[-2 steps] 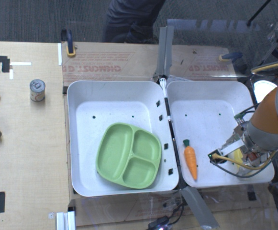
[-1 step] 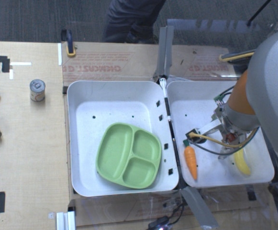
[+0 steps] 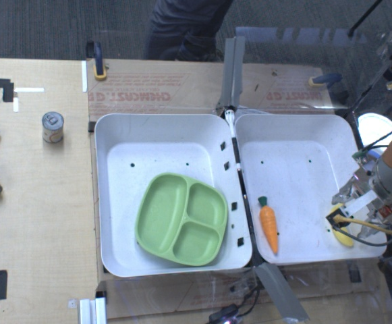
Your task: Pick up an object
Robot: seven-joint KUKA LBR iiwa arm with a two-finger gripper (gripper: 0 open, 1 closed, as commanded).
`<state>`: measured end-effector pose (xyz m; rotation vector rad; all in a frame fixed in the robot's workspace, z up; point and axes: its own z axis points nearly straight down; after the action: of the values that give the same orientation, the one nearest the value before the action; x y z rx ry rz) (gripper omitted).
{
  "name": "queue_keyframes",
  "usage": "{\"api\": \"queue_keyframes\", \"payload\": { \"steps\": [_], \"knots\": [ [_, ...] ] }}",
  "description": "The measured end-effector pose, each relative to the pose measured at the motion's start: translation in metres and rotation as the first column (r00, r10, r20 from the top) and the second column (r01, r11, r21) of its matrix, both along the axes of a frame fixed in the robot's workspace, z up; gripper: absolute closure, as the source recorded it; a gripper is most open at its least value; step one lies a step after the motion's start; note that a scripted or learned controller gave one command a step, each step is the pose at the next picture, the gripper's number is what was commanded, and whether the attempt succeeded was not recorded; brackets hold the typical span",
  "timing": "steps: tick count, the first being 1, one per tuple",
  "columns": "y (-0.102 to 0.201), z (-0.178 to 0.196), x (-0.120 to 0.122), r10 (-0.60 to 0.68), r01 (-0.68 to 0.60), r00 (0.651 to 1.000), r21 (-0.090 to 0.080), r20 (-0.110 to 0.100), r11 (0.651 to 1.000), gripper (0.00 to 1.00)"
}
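Camera view: gripper (image 3: 349, 219) low at right bin (image 3: 287, 128) edge over yellow object (image 3: 344, 237); finger state unclear. Risk: wall collision, object slipping; carrot (image 3: 269, 227) well apart.

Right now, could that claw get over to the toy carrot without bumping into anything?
Probably yes. The carrot lies by itself on the floor of the right bin, the same bin the claw is in. Bare white floor lies between them; a yellow object sits by the claw.

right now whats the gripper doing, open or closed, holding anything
gripper: low at the right edge of the right bin, over a yellow object; open or closed cannot be told, and no hold is visible.
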<state>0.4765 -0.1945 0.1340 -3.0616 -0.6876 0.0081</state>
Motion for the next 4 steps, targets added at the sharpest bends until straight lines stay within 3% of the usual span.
{"api": "queue_keyframes", "payload": {
  "steps": [1,2,3,4],
  "knots": [
    [0.029,-0.045,0.115,-0.137,0.137,0.991,-0.002,-0.001,0.991,0.00],
    [0.118,0.055,0.035,0.056,-0.056,0.998,-0.002,-0.001,0.998,0.00],
    [0.175,0.055,0.001,0.210,-0.210,0.978,-0.001,-0.001,0.978,0.00],
    [0.098,-0.045,0.007,0.163,-0.163,0.987,0.001,-0.001,0.987,0.00]
  ]
}}
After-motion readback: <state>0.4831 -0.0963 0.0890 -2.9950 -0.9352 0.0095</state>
